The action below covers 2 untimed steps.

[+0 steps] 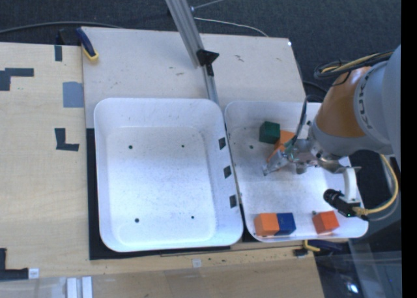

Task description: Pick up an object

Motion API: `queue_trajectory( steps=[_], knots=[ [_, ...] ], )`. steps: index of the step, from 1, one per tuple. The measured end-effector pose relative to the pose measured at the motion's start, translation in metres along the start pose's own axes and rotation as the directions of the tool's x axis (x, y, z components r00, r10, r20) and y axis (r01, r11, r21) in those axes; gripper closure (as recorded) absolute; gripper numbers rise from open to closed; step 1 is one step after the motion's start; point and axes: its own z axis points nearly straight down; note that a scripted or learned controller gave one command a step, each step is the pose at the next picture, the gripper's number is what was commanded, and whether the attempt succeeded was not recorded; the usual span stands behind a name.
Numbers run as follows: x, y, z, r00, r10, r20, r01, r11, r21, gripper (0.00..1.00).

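My gripper [281, 158] is low inside the right bin [287, 192], near its middle. A small orange object [285, 138] lies just behind it, partly covered by the gripper, and I cannot tell whether they touch. A green cube [269, 132] sits beside that orange object, to its left. Along the bin's front edge rest an orange block [265, 223], a blue block [285, 223] touching it, and another orange block [325, 222] further right.
The left bin [159, 173] adjoins the right one across a shared rim with black clips [228, 171]. A slanted metal rod [186, 19] rises from behind the bins. The arm's grey body and orange band [342, 107] overhang the right bin's right side.
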Motion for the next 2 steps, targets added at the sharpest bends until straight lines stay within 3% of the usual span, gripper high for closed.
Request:
queue_trajectory(
  steps=[1,2],
  knots=[
    [0.017,0.062,0.011,1.0,-0.002,0.001,0.002,1.0,-0.004,0.0],
    [0.025,0.006,0.011,1.0,0.002,0.001,-0.002,1.0,0.003,0.0]
  ],
)
